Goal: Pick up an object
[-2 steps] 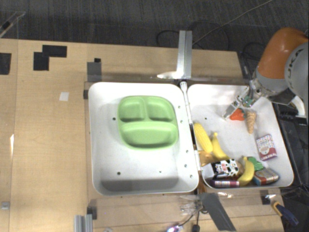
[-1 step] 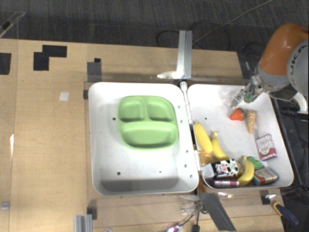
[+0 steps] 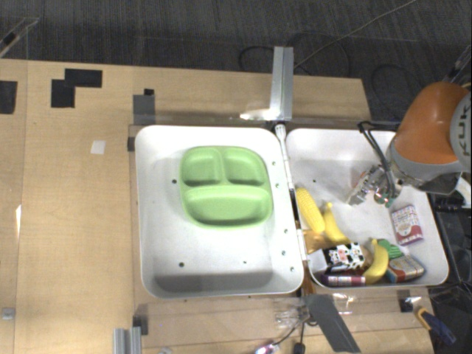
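White, smooth plastic made up both shallow bins on my screen, set side by side on a pale wood-grain bench (image 3: 66, 220) with a strip of brushed metal (image 3: 282, 83) rising behind the seam between them. I took the green tray (image 3: 224, 184) as my landmark: a matte, rounded-corner plate moulded into three compartments, lying flat in the middle of the left bin (image 3: 158, 271).

Right of the tray, across the ridge where the bins met, the right bin (image 3: 324, 146) held everything else. Nearest the tray lay a corn cob (image 3: 310, 210), yellow and pebbled, long and tapering, hard against the bin's left wall. Just beyond it, slightly further from the tray, sat a smooth curved banana (image 3: 334, 229). Down-right of the tray, along the bin's near edge, I saw a small glossy black, white and red printed pack (image 3: 345, 256), a dark slim tube (image 3: 344, 279) beneath it, a second curved yellow piece (image 3: 379, 262), and a small red and green item (image 3: 403, 270) I couldn't identify. Further right of the tray lay a flat red and white packet (image 3: 406, 224), rectangular, on its own.

The arm came in far right of the tray, its wrist shell rounded, orange above grey. The gripper (image 3: 375, 186) was a shiny metal cluster over bare bin floor, well apart from the corn and just up-left of the packet. I couldn't tell how its jaws stood, and nothing was visibly between them.
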